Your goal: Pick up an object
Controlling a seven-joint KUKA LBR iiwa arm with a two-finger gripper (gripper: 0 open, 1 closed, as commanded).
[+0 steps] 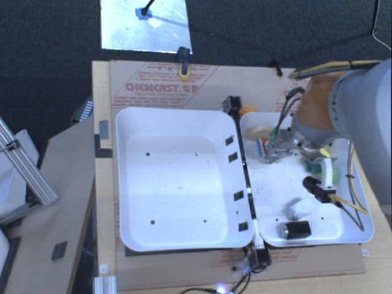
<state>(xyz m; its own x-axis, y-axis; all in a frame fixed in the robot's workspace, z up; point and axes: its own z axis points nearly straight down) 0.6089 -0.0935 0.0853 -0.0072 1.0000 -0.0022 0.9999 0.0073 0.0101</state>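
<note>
White plastic bins sit side by side; the gripper [274, 154] hangs low in the right bin [352, 228], beside a small red-and-blue object [262, 146]. Its grip I cannot tell. Nothing looks lifted yet, so the pick remains.

A dark carpeted floor [275, 17] is being seen around the bench [98, 164], whose top is being covered by a brown board [165, 87] printed with red lettering. A shiny metal plate [144, 17] is lying on the floor beyond the bench and is being lit brightly. An aluminium rail [24, 170] is being propped at a slant at the left edge.
</note>
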